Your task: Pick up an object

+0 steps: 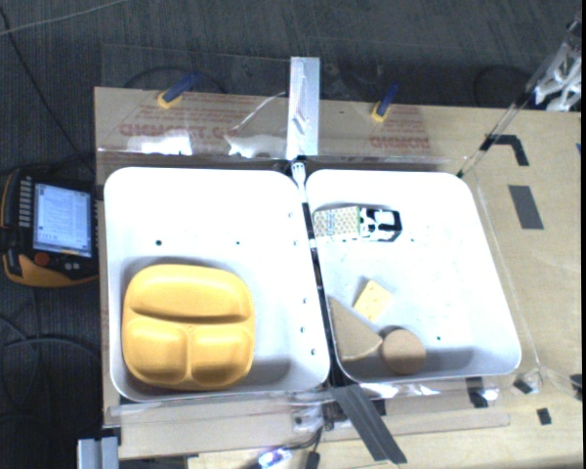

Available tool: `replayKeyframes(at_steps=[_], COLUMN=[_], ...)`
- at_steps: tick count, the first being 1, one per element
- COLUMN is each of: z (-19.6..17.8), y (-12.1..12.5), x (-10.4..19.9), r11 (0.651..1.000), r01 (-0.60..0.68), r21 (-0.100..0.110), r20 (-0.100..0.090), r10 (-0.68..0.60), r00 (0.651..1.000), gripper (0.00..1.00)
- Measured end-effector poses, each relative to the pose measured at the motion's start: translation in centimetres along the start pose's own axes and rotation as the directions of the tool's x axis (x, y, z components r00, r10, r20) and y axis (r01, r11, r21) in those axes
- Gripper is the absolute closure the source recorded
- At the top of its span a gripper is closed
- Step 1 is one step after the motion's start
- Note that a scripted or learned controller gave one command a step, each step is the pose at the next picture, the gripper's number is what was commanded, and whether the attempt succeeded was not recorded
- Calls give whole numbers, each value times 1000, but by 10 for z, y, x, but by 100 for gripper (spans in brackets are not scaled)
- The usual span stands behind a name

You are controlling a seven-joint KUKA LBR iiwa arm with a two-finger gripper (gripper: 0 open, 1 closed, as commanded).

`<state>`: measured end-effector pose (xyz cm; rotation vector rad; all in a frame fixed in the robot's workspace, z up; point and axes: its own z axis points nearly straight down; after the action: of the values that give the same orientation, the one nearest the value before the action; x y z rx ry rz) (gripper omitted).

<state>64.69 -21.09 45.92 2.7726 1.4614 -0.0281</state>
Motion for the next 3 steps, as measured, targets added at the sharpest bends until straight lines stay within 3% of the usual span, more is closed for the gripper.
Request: replayKeyframes(at_steps=[3], z=[-25], y=[0], x=[5], r11=[1000], r01=[8], r21=[3], r20=[14], r10=[-8], r00=[1000], gripper=[100])
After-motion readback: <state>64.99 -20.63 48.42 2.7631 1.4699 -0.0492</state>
